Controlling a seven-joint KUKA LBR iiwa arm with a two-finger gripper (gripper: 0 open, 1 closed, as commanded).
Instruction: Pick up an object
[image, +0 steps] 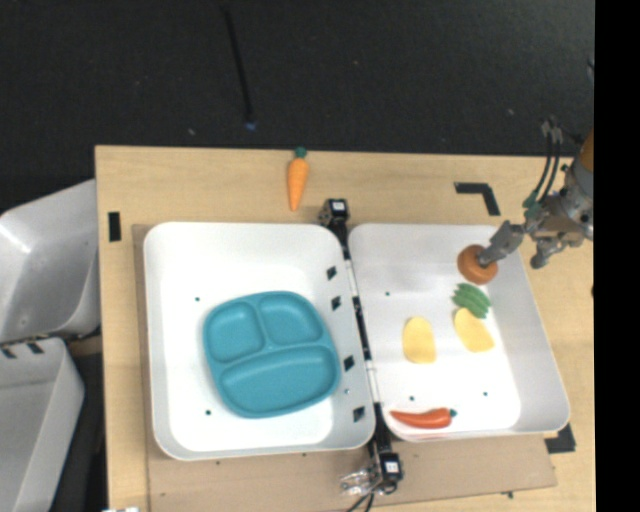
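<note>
1. One small round orange-brown object (476, 262) is seen in the right bin (400, 260), up near its far right corner. It sits on the bin floor, with one finger of the gripper (520, 245) reaching down to it, touching or just beside it.
2. The jaws are seen spread fairly wide: one finger lies by the round object, the other is out past the bin's right rim. Nothing is held between them.
3. Just below the round object, one green leafy piece (471, 297) is found, touching the top of one yellow fruit-like piece (474, 331).
4. A second yellow piece (419, 340), kind of oval, is seen a bit to the left of that one, apart from it. So two yellow things are counted in total.
5. One red chili pepper (421, 418) with a green stem is laid along the near edge of the right bin.
6. In the left bin (170, 330), one blue divided plate (270, 352) with three compartments is placed roughly in the middle.
7. Two white bins are counted, set side by side on the wooden tabletop (200, 185).
8. One toy carrot (297, 180) is left out on the tabletop, beyond the far rim of the left bin.
</note>
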